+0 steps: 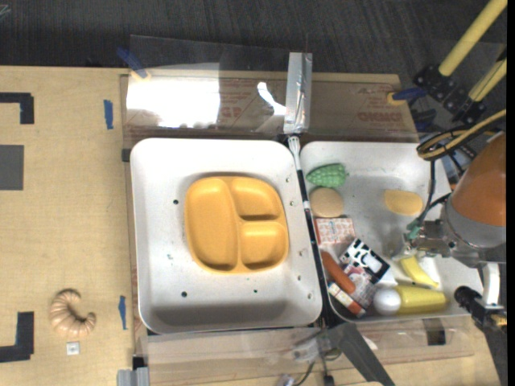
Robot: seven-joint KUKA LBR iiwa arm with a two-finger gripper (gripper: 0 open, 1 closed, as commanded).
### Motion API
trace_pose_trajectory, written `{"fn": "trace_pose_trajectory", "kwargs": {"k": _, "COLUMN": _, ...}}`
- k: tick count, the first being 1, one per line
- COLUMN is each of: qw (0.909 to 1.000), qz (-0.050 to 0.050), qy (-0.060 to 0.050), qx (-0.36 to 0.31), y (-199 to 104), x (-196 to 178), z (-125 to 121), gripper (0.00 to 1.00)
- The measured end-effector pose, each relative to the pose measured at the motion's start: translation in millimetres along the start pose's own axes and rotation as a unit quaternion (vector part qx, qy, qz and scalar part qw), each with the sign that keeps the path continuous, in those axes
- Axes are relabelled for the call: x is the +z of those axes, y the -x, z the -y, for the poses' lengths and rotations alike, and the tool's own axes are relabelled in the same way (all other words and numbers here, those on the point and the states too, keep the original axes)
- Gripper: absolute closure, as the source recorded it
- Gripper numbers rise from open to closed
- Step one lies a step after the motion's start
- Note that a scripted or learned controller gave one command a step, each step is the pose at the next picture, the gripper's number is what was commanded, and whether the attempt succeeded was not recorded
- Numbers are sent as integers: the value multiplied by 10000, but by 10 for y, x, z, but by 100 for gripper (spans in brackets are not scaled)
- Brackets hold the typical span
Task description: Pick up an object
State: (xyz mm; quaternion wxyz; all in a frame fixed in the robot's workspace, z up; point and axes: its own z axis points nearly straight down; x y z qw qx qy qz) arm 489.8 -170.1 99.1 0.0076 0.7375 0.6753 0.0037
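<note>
Camera view looks down on two white bins. The left bin has a yellow tray in it. The right bin is full of small toys: a green thing, a round tan thing, a pale yellow lump, a yellow bottle and a white ball. The arm comes in from the right. Its gripper hangs low over the yellow things by the bin's right side. I think it is reaching down to grab one. I cannot tell how the hand is set. Next it must close on one toy and lift it.
</note>
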Motion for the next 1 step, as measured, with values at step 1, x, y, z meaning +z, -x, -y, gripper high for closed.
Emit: {"fn": "trace_pose_trajectory", "kwargs": {"k": 1, "qw": 9974, "qz": -22, "qy": -56, "qx": 722, "y": -314, "x": -976, "z": -129, "gripper": 100}}
